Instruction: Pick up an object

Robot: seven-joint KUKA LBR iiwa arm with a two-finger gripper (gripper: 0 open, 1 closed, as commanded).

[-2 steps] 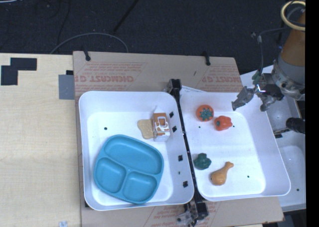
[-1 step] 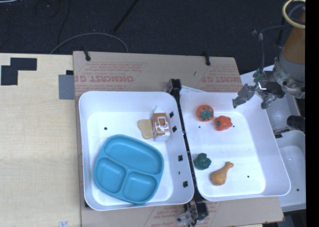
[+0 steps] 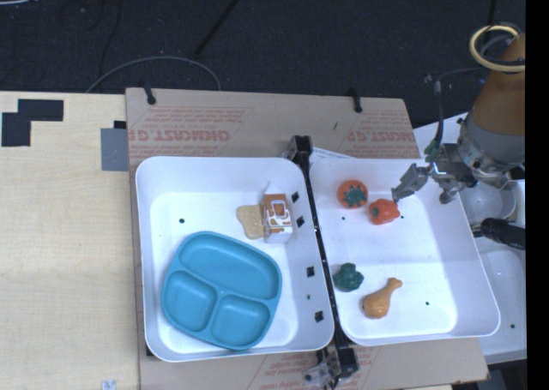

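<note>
From where I stand the arm [image 3: 497, 114] comes in at the right, its upper part cut off by the edge of the view, and the gripper [image 3: 412, 184] hangs over the right bin [image 3: 476, 294] near its far side. Whether it is spread or closed I cannot tell — the metal there is small and blurred. It sits just beside a red pepper-like toy [image 3: 383, 211], and nothing shows clearly gripped.

Close to that lies a red tomato [image 3: 352, 193]. Nearer the front of the same bin are a dark green lump [image 3: 347, 277], too small to name, and an orange drumstick [image 3: 380, 297], near each other but apart.

In the left bin [image 3: 150, 225] a blue divided plate [image 3: 221, 290] takes up the near half. Behind it a small white and orange box [image 3: 276, 217] stands against a tan piece [image 3: 251, 221] — partly hidden, hard to identify
</note>
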